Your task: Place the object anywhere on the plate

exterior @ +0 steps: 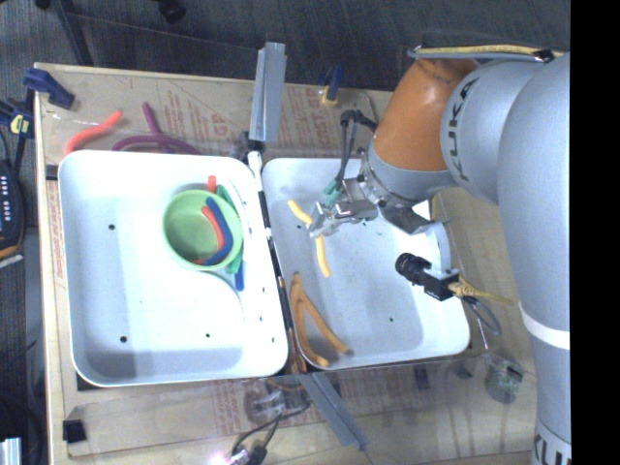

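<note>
A green plate (190, 227) lies in the left bin (116, 308), toward its right side. A red curved piece (212, 187) and a blue curved piece (222, 227) rest on it, and a small blue piece (238, 277) pokes out at its lower edge. In the right bin (387, 327) lie a short yellow stick (298, 211) and a second yellow stick (322, 257). My gripper (324, 219) hangs over the upper left part of the right bin, between the two yellow sticks. Nothing visible is held in it.
An orange-brown curved band (315, 329) lies in the right bin's lower left corner. A black fitting (418, 270) with a cable hangs off the arm over the right side of that bin. A metal bar (266, 90) stands behind the bins. Red and purple cables (126, 139) lie at the back left.
</note>
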Controlling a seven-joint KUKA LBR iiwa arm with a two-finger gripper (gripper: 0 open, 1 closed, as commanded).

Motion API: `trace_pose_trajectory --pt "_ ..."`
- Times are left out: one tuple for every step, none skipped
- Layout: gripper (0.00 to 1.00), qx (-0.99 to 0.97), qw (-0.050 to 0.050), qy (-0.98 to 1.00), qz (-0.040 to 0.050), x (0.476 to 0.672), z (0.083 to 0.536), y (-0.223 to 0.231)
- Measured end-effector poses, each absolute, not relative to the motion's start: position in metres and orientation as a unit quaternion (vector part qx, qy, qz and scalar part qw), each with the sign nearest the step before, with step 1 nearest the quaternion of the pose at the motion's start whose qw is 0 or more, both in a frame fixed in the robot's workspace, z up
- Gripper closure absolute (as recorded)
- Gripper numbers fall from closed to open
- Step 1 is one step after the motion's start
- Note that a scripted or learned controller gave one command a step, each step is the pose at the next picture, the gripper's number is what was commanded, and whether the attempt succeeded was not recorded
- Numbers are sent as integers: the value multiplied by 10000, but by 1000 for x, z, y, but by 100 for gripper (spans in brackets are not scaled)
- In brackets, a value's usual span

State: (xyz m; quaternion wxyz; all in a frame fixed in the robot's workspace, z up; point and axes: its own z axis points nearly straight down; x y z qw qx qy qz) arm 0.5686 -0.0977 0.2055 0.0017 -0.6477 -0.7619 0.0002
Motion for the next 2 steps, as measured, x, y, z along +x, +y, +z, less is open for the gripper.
trace_pose_trajectory --pt "100 -5080 5 -8614 4 619 191 -39" --pt "0 -5080 3 -8614 3 619 191 -39"
